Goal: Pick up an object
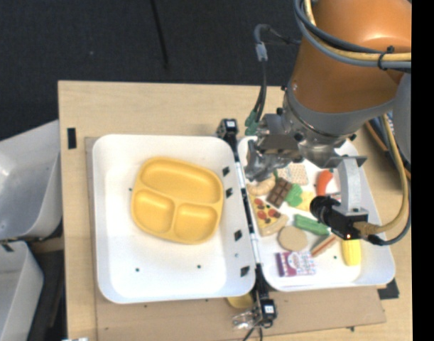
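Nearest the camera, along the front edge of the right bin point(387, 272), lie a purple-and-white packet point(295, 263) and, at the front right corner, a yellow corn cob point(351, 251). Just behind them sit a tan round cookie point(293, 239), a thin orange stick point(322, 245) and a green piece point(310, 224), with a pizza slice point(268, 214) to their left near the divider. Further back come a brown chocolate bar point(278, 192), a light green piece point(295, 195), an orange-red piece point(324, 182) and a pale checked wafer point(297, 172), all packed close together. The gripper point(263, 160) hangs over the back left part of this bin, just above the pizza slice and chocolate bar; whether its fingers are spread or closed cannot be told, and nothing shows between them. In the left bin point(110, 261) a yellow divided plate point(177, 199) rests near the middle.
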`<state>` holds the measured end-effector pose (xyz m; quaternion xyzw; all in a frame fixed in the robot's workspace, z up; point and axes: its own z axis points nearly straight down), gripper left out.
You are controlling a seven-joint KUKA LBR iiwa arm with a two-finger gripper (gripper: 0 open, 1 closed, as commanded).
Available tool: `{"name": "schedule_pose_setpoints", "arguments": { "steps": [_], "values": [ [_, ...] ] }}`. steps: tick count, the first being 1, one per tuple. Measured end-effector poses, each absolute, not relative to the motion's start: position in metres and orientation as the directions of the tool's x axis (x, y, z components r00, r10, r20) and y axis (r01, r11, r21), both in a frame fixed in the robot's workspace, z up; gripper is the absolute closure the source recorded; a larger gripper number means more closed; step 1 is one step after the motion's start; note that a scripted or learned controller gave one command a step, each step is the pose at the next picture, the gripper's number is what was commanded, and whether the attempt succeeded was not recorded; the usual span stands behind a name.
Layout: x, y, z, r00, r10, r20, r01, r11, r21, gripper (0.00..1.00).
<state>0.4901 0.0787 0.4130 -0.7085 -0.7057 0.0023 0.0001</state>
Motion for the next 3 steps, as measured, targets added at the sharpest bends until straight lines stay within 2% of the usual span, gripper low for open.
{"name": "schedule_pose_setpoints", "arguments": {
  "steps": [1,2,3],
  "values": [
    [0.491,0.083,0.411,-0.006,1.0,-0.003,1.0,0.006,-0.007,0.0],
    [0.492,0.083,0.419,-0.014,1.0,-0.006,1.0,0.014,-0.012,1.0],
    [0.491,0.016,0.387,0.004,1.0,-0.004,1.0,-0.004,-0.007,1.0]
  ]
}}
